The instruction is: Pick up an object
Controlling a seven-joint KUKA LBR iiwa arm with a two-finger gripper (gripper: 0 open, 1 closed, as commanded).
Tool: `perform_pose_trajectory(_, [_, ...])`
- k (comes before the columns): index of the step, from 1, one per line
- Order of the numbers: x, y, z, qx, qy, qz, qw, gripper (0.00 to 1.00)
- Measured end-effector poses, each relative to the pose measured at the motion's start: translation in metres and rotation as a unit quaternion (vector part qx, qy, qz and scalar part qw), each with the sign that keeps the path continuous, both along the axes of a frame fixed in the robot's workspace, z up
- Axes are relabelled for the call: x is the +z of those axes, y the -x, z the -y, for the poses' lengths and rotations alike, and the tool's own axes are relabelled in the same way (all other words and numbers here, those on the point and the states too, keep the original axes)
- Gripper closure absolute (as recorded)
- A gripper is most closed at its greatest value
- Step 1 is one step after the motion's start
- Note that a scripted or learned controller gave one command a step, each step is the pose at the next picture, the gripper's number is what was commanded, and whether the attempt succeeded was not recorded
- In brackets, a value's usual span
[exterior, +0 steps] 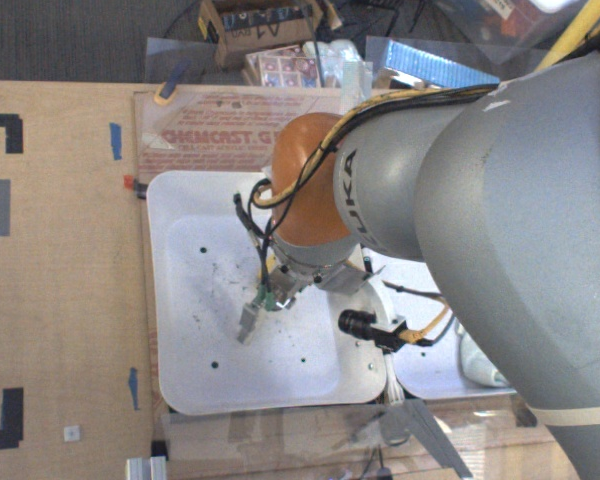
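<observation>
Claw [250, 320] sits low over the middle of the left bin [170, 268], pointing down and to the left from the orange band [305, 183] of the grey arm [460, 208]. Whether it is apart or together cannot be told at this slant. A small green object [271, 301] shows just above its tip, against the claw body; a grasp cannot be confirmed. Dark specks dot the bin floor. The right bin [430, 373] lies mostly under the arm, on the tabletop [60, 268].
</observation>
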State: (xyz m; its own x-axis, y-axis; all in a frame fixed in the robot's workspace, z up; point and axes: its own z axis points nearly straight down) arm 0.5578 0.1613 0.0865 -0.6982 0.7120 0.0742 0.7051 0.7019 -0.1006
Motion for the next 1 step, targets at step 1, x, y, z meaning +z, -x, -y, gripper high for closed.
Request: perform_pose_trajectory(1, [-0.0023, 0.0163, -0.0093, -0.002, 0.0079, 0.024, 0.9997, 0.00])
